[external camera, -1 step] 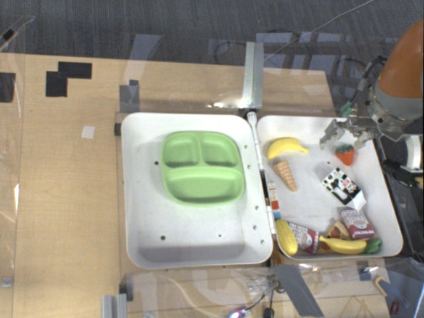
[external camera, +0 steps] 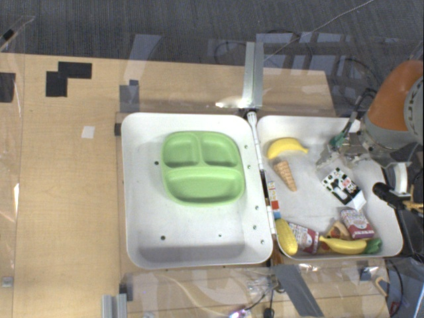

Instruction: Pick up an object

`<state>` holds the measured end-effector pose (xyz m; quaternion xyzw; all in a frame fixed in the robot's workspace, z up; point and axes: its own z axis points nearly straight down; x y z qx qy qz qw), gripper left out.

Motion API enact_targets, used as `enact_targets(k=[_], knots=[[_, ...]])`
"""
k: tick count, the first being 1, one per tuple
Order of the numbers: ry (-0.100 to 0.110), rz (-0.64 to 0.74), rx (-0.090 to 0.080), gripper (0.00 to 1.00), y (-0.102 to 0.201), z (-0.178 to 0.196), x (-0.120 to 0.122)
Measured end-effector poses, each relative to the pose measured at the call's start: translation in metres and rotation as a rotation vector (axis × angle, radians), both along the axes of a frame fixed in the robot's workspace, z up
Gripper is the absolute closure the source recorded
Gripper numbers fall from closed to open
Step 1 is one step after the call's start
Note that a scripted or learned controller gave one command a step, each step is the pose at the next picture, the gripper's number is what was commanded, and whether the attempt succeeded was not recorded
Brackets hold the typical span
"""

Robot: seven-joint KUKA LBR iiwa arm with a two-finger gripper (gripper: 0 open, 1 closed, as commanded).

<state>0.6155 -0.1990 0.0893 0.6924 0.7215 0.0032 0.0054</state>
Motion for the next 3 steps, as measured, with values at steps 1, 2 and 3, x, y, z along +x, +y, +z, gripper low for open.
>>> enact_targets(k=[1, 2, 3], knots=[[0.001, 0.141, -0.001, 0.00, -0.007, 0.002, -0.069], [0.007, 0.008, 0.002, 0.00, 0.016, 0.013, -0.117], [0.006, 0.028, 0.002, 0.00, 0.017, 0.051, -0.038]])
